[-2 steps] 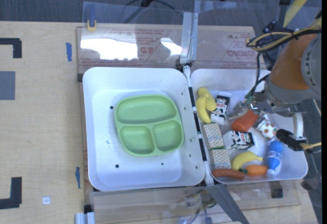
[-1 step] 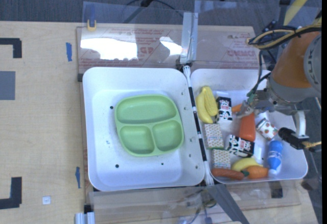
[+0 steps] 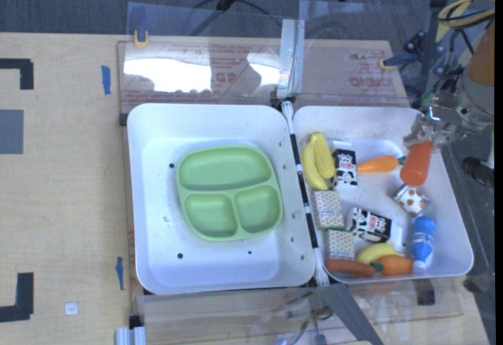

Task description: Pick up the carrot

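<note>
The gripper [image 3: 428, 131] is hovering at the right bin's [image 3: 460, 245] far right rim, so the approach looks barely begun; whether it is open or closed I cannot tell. The carrot [image 3: 377, 165] is lying just left of and below it, beside an orange bottle [image 3: 416, 163]. Next, the arm is needing to shift left and descend over it.

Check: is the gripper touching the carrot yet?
Cannot tell. In the camera view the gripper sits just right of the carrot, beside an orange bottle; no clear contact or gap.
</note>
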Robot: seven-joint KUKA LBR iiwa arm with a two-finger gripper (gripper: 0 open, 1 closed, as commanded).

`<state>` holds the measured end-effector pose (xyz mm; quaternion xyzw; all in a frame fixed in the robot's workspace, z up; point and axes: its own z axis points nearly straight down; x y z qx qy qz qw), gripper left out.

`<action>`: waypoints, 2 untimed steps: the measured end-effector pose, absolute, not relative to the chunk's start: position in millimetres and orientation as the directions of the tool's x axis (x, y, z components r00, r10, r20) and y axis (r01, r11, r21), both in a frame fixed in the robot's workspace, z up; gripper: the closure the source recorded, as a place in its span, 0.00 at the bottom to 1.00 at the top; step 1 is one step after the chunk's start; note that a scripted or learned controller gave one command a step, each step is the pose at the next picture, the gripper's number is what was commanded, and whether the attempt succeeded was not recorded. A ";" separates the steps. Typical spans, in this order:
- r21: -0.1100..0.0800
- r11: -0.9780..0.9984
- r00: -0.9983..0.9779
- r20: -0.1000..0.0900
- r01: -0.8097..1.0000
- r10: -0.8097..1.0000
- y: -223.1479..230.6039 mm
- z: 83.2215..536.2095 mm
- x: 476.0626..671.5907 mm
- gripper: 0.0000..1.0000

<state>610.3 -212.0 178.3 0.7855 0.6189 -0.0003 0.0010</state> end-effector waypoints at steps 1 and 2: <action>0.002 -0.333 0.333 -0.002 0.943 0.943 -212.3 239.8 632.4 1.00; 0.001 -0.333 0.333 -0.002 0.943 0.943 -212.1 239.7 632.5 0.00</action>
